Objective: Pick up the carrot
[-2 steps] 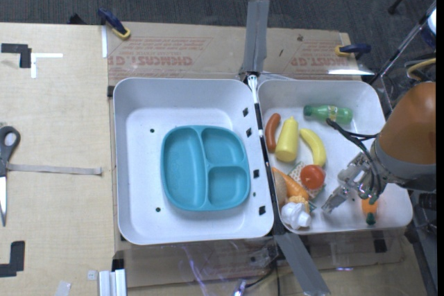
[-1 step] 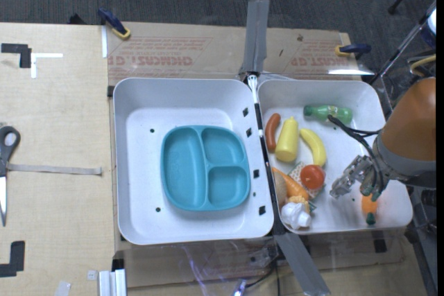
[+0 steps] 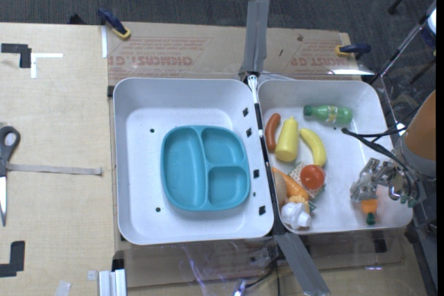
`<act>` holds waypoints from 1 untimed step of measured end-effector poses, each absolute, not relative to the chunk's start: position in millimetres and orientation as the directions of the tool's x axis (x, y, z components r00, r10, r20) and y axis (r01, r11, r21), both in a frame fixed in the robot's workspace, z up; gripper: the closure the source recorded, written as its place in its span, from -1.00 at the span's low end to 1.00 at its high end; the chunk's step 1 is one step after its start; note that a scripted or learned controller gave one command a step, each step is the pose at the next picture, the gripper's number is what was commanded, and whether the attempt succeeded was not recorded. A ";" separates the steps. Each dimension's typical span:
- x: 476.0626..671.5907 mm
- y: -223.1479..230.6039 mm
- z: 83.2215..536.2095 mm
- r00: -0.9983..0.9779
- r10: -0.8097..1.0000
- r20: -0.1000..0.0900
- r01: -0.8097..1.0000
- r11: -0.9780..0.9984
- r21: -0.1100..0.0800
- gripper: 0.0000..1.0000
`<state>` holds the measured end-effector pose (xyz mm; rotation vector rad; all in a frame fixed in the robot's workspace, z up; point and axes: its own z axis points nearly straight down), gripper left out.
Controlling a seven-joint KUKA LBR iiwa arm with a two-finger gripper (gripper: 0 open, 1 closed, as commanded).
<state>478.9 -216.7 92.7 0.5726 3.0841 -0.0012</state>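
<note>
Two white bins (image 3: 125, 218), one blue tray (image 3: 206, 167), one carrot (image 3: 289, 181), one banana (image 3: 313, 146)

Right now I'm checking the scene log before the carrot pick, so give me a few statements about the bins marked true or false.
1. The carrot lies in the right bin. True.
2. The blue tray sits in the right bin. False: it is in the left bin.
3. The gripper is over the carrot. False: it is near the right bin's right side, apart from the carrot.
4. The green bottle lies on its side. True.
5. The banana is in the tray. False: it lies in the right bin.
</note>
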 end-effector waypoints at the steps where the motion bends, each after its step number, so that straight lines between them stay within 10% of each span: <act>1: 479.6 -166.4 142.6 -0.816 0.578 -0.005 0.578 0.816 0.002 1.00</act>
